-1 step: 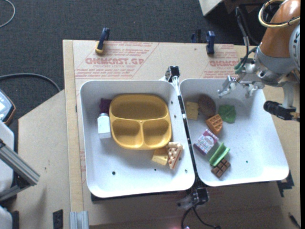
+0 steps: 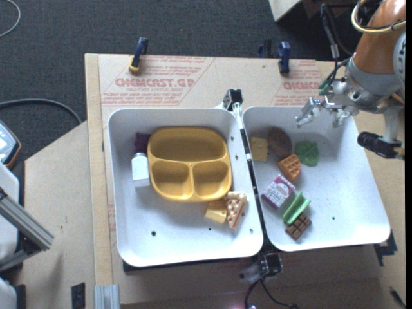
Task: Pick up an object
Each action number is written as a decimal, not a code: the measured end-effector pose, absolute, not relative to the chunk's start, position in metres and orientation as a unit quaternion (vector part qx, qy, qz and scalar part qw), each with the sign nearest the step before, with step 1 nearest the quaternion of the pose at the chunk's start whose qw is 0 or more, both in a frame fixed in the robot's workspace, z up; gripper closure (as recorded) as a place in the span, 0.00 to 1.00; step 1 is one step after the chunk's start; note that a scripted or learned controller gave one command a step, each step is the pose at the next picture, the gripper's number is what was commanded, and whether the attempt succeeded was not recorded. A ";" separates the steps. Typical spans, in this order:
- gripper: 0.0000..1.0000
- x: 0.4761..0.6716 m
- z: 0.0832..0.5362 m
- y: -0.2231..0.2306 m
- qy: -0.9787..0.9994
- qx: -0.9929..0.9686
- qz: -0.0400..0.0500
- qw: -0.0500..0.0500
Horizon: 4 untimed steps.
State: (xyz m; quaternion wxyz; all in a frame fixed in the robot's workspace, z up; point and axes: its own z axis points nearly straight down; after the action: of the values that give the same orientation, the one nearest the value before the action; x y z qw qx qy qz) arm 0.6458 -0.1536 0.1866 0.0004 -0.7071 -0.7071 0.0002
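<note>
A: We see the arm (image 2: 380,40) reaching in from the right, with the gripper (image 2: 320,111) hovering over the far edge of the right bin (image 2: 360,192). Its fingers (image 2: 304,116) look spread apart, and we see nothing between them.

B: Agreed. We count the candidate objects in that bin below and to the left of the gripper: a tan cracker-like square (image 2: 259,149) by the divider, a brown round piece (image 2: 280,141) beside it, a green leafy piece (image 2: 307,152) to the right, and a small waffle (image 2: 290,167) just in front of those.

A: Nearer the front we find a purple-and-white packet (image 2: 277,192), a green strip (image 2: 296,206) lying tilted against it, and a chocolate bar piece (image 2: 298,226) touching the strip's near end. None of these touches the gripper.

B: In the left bin (image 2: 122,192) we see a yellow divided tray (image 2: 189,163) with three compartments. A small white bottle (image 2: 140,169) stands just beside its left edge, with something dark purple (image 2: 141,140) behind it.

A: At the tray's front right corner we note a pizza slice toy (image 2: 235,208) and a yellow cheese wedge (image 2: 215,215), close together. Both bins sit on a cardboard sheet (image 2: 167,82) on the table, held by two clamps (image 2: 138,55) at the far edge.
</note>
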 end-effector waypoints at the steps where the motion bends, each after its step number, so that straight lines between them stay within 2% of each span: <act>1: 0.00 0.646 0.125 -0.147 -0.708 -0.706 0.002 0.003; 2: 0.00 0.649 0.088 -0.147 -0.707 -0.707 -0.001 -0.003; 3: 1.00 0.651 0.103 -0.148 -0.708 -0.707 -0.003 -0.006; 4: 1.00 0.657 0.148 -0.153 -0.707 -0.707 -0.002 -0.003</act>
State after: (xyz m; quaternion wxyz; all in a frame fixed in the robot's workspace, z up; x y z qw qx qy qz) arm 0.6568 -0.1527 0.1482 -0.0033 -0.7069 -0.7073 -0.0016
